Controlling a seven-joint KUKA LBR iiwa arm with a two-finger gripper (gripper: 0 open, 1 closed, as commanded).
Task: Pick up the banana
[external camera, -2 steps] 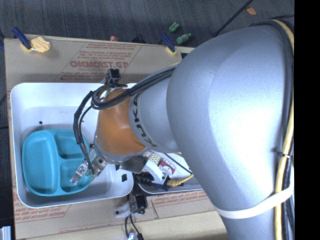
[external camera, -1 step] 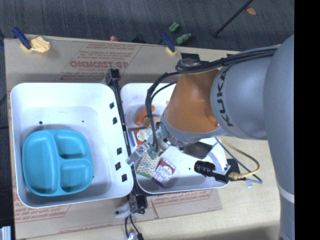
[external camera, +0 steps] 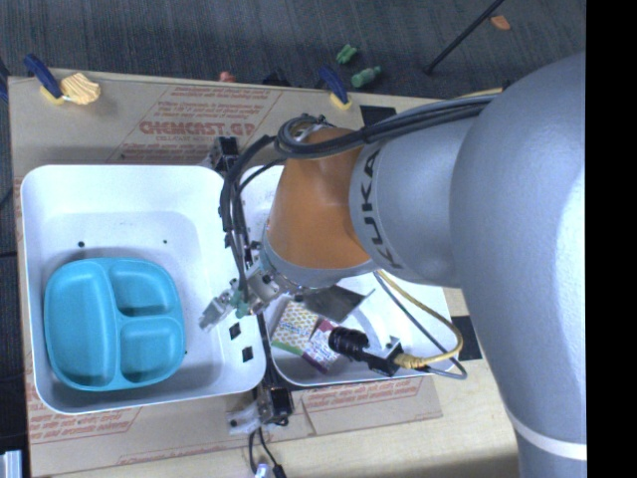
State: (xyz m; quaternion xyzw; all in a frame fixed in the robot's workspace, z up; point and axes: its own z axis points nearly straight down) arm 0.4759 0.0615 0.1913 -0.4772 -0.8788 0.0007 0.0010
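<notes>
Camera view gives you the grey arm [external camera: 478, 197] reaching in from the right, its bulk lying across most of the right bin [external camera: 343, 378]. The orange band [external camera: 309, 207] sits above the wall that the two bins share. Below it, the gripper [external camera: 221, 309] hangs just over the right edge of the left bin [external camera: 40, 197]. You cannot tell from this angle whether the pincer is released or clenched, and you can see nothing held in it.

You cannot tell where the banana lies either, since the arm hides so much of the right bin. In the strip of that bin you can see, a patterned packet [external camera: 297, 327] lies beside a smaller purple-and-white one [external camera: 320, 352], both near the front rim.

In the left bin, a blue divided tray [external camera: 109, 322] rests flat in the front left part, apart from the gripper. Both bins stand on a cardboard sheet [external camera: 189, 118] with red print, and a blue clamp [external camera: 333, 83] grips its far edge.
</notes>
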